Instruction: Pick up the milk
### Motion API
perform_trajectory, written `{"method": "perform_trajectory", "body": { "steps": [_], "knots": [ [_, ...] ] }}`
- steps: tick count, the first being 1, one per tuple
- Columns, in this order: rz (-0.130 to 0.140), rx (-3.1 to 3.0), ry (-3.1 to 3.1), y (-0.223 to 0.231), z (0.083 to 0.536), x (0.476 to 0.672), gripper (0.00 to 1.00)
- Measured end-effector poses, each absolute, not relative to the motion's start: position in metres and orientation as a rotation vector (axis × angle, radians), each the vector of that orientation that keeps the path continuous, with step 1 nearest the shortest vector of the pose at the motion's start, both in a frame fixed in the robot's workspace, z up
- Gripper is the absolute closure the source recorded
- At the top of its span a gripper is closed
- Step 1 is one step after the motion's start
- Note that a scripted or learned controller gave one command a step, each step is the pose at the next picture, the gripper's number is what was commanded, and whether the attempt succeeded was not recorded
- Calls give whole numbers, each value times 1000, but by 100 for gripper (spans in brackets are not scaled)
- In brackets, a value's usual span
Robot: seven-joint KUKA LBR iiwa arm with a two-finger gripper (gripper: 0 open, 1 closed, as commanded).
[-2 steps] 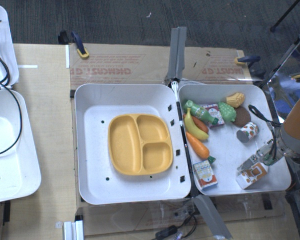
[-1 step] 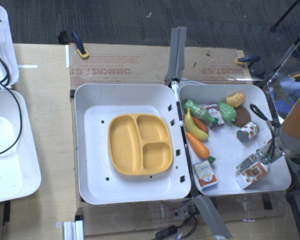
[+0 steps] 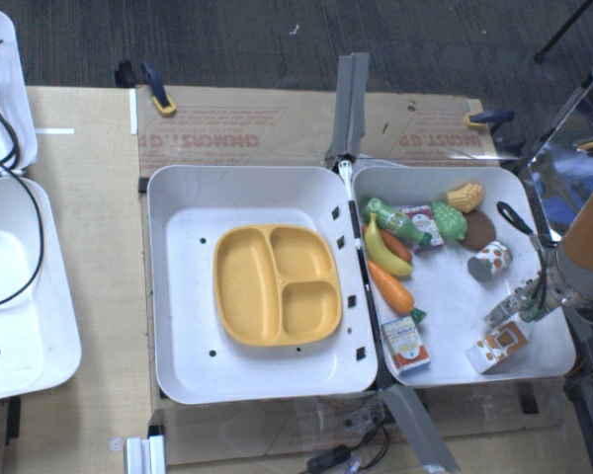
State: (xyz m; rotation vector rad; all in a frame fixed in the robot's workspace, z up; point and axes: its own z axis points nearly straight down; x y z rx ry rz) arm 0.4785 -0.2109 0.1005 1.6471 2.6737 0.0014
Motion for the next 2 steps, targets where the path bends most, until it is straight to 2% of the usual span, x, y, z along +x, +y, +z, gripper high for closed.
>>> {"method": "perform_trajectory", "body": {
  "steps": [1,2],
  "knots": [
    [1,1648,2674,-211,100,478,0],
    [2,1646,2673,-211,109,479,100]
  ]
}}
